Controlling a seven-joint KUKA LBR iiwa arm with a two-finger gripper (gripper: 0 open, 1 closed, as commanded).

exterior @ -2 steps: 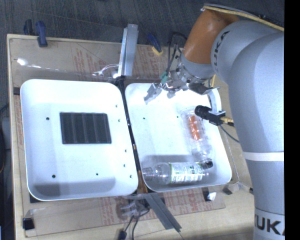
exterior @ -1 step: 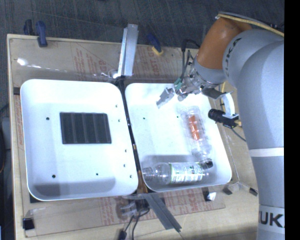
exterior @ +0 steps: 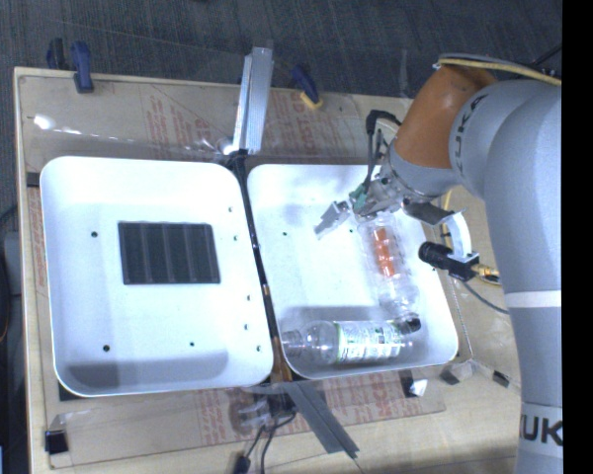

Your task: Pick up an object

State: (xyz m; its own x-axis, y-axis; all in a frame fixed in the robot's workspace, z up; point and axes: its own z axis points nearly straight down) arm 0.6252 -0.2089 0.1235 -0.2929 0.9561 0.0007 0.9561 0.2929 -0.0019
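In the right bin point(exterior: 296, 265) lie two clear plastic bottles. One with an orange label point(exterior: 385, 257) lies lengthwise near the right wall, its dark cap toward the front. The other, with a pale label point(exterior: 348, 341), rests along the front wall. My gripper point(exterior: 338, 212) hangs over the back part of this bin, just left of the orange-label bottle's far end, and nothing shows in it. The grey arm with its orange band point(exterior: 430, 131) reaches in from the right. A dark ribbed rectangular block point(exterior: 168, 253) lies flat in the left bin point(exterior: 79, 344).
A metal divider bar point(exterior: 254, 97) stands between the bins at the back. Blue clamps point(exterior: 82, 67) hold the bench's rear edge. A black fitting with cable point(exterior: 447, 257) sticks out by the right bin's right wall.
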